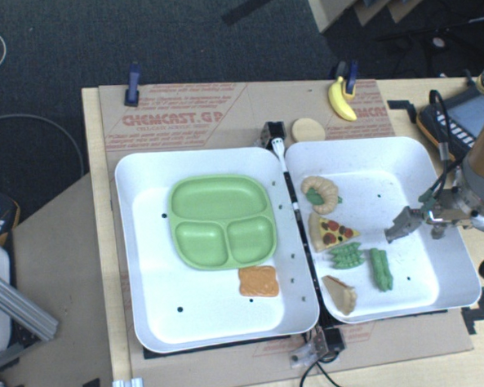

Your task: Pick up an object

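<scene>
Camera view from above shows two shallow white bins side by side on the bench: the left bin (pixel 138 236) and the right bin (pixel 403 158). In the left bin lie two things: one pale green plastic tray with three compartments (pixel 223 221), near the middle, and one orange toast-like toy slab (pixel 259 282), just below the tray toward the near edge. The right bin holds five toy foods, all along its left side: one tan croissant-like piece with a green bit on it (pixel 321 192) nearest the far edge, one pizza slice with red dots (pixel 333 231) below it, one leafy green piece (pixel 346 257), one long green pod (pixel 381 269) beside that, and one beige wedge (pixel 341 294) by the near left corner. The grey two-finger gripper (pixel 401 227) hangs over the bin's right half; its dark fingers look nearly together with nothing between them. The pizza slice and the pod are nearest, both apart from the fingertips, left and below-left. On the bench beyond the bins lie one yellow toy banana (pixel 342 102) and one tan round disc (pixel 308 130).
</scene>
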`<action>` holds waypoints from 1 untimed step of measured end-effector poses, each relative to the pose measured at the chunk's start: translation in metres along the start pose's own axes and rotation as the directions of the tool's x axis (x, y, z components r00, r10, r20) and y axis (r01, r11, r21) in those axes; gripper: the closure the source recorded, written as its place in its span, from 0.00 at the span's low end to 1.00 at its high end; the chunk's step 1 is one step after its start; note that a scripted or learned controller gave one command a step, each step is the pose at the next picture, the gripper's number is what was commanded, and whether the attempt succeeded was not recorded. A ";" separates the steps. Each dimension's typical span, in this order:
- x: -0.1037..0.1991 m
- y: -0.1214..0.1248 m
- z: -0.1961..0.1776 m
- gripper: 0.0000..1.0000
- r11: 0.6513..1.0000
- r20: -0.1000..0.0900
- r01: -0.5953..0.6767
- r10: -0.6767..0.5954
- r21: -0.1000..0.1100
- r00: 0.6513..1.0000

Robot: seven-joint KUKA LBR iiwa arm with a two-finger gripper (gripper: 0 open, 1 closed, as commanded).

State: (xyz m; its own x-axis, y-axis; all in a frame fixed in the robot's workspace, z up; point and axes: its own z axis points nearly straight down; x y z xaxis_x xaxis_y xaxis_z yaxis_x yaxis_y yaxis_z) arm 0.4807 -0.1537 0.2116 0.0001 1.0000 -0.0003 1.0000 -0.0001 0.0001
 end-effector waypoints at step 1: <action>0.023 -0.002 0.131 0.00 1.000 -0.005 0.000 0.000 0.003 1.000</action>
State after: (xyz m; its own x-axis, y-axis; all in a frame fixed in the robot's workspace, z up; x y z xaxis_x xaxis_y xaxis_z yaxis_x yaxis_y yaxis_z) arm 0.4791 -0.1304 0.0808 0.0002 1.0000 0.0049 1.0000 -0.0001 -0.0031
